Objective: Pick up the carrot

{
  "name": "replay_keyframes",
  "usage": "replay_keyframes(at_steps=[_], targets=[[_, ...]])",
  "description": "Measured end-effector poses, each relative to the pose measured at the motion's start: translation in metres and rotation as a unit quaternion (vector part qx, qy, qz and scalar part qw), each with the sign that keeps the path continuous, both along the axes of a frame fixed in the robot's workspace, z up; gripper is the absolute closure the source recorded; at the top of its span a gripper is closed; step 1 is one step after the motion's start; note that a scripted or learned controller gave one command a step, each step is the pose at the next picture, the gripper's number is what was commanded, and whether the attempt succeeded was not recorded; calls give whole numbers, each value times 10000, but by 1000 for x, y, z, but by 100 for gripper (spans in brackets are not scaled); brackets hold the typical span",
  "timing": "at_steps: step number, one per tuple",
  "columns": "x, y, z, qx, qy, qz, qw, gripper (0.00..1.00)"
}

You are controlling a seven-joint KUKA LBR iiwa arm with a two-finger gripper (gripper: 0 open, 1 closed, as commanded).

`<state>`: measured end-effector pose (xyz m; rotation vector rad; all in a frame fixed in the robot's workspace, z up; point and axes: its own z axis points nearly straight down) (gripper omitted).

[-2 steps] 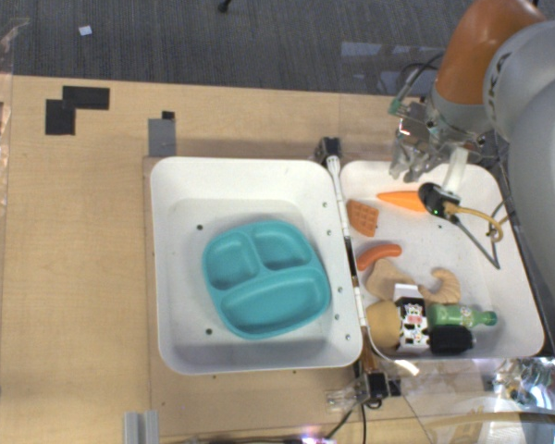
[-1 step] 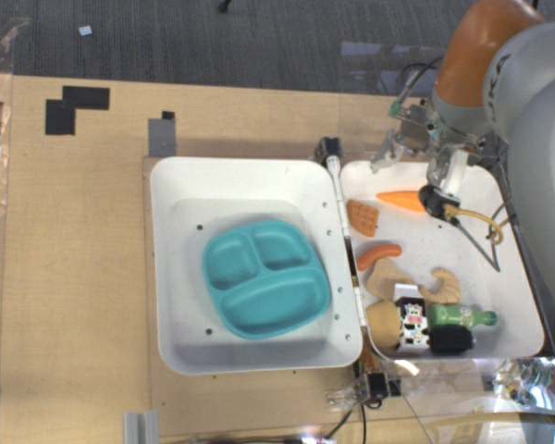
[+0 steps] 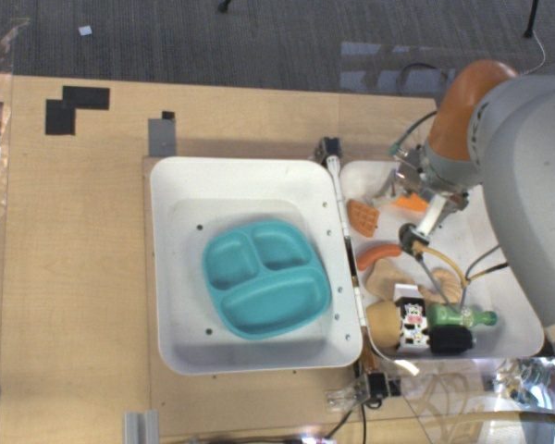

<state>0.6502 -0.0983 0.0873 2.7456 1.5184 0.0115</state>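
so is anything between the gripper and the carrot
Nothing visible. The gripper sits in the right bin, just up and right of the carrot. The waffle-like piece lies beside that path, not across it.

The left bin [image 3: 166, 248] has open floor all round the teal plate [image 3: 264, 280]. The right bin [image 3: 527, 326] is crowded: waffle [image 3: 363, 216], carrot [image 3: 379, 253], milk carton [image 3: 412, 325] and green bottle [image 3: 461, 317] lie close together, with the arm [image 3: 518, 183] overhead.

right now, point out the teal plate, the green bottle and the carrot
teal plate [image 3: 265, 278], camera view, ridge between its compartments
green bottle [image 3: 461, 317], camera view, middle of its body
carrot [image 3: 379, 252], camera view, middle of its orange length
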Motion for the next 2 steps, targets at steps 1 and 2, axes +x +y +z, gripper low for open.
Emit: replay_keyframes(at_steps=[1,2], targets=[[2,2,12,-1,-24,43,10000,100],[2,2,12,-1,-17,45,10000,0]])
